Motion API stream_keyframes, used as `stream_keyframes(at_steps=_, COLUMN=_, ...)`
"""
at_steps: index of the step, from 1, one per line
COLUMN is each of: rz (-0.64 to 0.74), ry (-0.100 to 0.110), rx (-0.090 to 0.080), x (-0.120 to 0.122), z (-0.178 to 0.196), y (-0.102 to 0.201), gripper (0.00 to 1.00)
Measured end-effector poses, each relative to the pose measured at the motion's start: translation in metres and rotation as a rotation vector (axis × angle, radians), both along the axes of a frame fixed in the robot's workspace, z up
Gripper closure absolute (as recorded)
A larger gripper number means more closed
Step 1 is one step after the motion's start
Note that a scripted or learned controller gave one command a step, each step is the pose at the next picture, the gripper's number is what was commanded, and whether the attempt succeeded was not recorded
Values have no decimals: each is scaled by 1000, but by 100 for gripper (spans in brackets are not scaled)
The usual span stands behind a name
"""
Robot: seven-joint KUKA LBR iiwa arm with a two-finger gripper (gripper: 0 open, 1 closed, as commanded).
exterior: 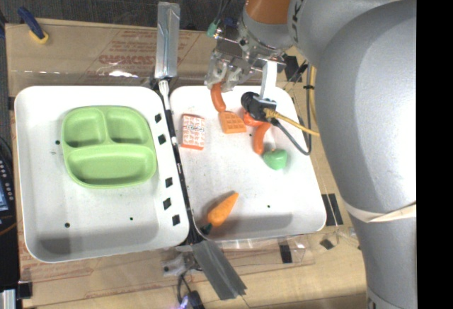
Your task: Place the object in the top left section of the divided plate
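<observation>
The robot's gripper [228,78] hangs low over the far side of the right white bin [297,194], above an orange spatula toy [225,111], probably to pick it up. The green divided plate [108,144] waits in the left bin [42,230].

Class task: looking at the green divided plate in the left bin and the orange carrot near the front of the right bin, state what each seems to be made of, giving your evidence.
Green divided plate: likely moulded plastic, matt with a soft sheen; even colour, rounded ridges. Orange carrot: probably toy plastic or rubber; smooth, uniform orange, though the view leaves this open.
</observation>
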State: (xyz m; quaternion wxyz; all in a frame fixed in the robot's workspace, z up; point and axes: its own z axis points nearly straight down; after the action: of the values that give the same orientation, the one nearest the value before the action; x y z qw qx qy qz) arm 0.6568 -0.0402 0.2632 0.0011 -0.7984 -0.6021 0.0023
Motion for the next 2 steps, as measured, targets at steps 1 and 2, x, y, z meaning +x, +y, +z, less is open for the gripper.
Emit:
stream_keyframes(at_steps=1, rz=29, ry=3, rx=2, x=-182, z=-73, y=6, gripper=100)
stream_keyframes(at_steps=2, rz=-186, ry=-1, rx=0, x=-181, z=-73, y=83, gripper=100)
